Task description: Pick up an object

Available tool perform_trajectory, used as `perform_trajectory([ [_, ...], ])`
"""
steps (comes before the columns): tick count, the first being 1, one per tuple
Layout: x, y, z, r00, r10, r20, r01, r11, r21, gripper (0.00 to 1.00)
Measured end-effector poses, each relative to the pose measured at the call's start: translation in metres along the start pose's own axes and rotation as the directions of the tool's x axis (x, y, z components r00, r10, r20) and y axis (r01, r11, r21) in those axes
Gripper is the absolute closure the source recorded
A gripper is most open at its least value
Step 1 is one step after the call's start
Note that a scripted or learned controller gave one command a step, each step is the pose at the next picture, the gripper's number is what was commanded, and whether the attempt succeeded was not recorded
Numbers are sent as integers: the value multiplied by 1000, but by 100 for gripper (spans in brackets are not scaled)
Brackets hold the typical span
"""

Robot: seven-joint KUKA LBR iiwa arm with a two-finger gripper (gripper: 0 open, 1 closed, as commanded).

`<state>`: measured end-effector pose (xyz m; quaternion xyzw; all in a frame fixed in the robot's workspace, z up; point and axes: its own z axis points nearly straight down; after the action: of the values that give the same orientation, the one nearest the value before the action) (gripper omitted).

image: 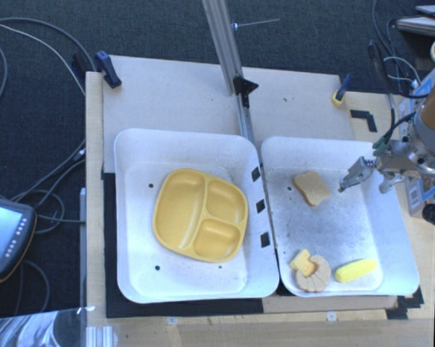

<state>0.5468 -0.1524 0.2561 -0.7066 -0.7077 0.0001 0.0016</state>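
Table (178,88) surface, pale and speckled, carries two shallow white bins side by side, with a blue clamp (108,69) at its far left corner and a grey metal pole (223,40) slanting up from behind the bins. Left bin (130,201) holds a yellow divided tray (200,214), which lies flat near the bin's middle and has three compartments. Right bin (387,234) holds the smaller things. The arm (430,124) reaches in from the right, above the far right part of this bin. Its claw (367,177) hangs over the upper right area of the bin, fingers spread apart and pinching nothing. A tan bread slice (312,188) lies just left of the claw, apart from it. At the near edge of the bin, a yellow corn cob (356,269) lies on its side, and just to its left a round tan cookie (314,276) touches a small yellow cheese-like piece (303,262).
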Motion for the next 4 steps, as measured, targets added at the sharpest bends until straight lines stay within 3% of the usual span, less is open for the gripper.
perform_trajectory([
  [1,0,0,0,1000,0,0,0,1000,0,0],
  [4,20,2,145,1000,1,-1,-1,1000,5,0],
])
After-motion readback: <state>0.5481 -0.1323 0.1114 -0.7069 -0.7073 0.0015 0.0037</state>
